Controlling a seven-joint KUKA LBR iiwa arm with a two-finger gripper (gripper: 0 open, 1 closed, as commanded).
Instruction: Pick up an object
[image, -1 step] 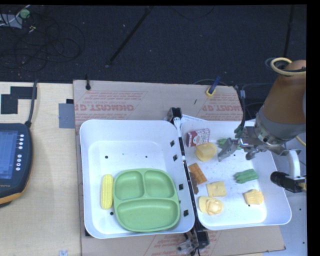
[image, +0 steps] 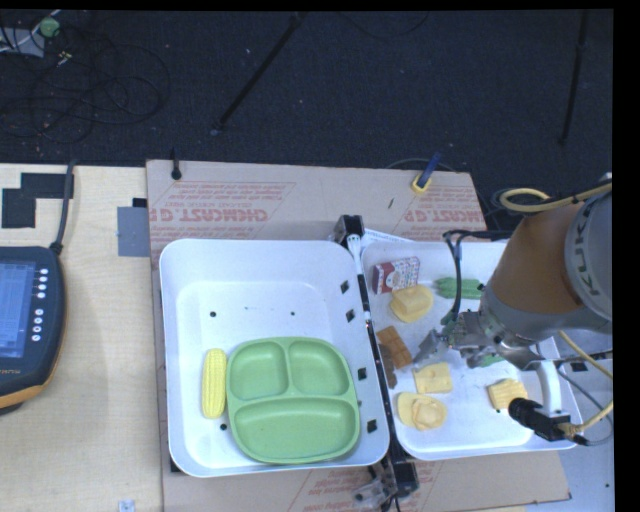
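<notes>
I am watching the gripper (image: 432, 347) hanging low in the right bin (image: 470, 438), and I cannot tell its state from this slanted view. The yellow pieces are crowding it: one piece (image: 434, 379) just at 6 o'clock of it, another (image: 411, 303) at 11 o'clock, a brown block (image: 393, 349) at 9 o'clock. I am fearing it is closing between them and only pushing them aside. The green plate (image: 293, 398) and the corn (image: 213, 382) are lying in the left bin (image: 200, 270).

Smooth glossy white plastic bins (image: 190, 300); matt green plastic tray (image: 293, 400); printed brown cardboard sheet (image: 300, 205) beneath; pale wood-look bench (image: 90, 420) at left.
</notes>
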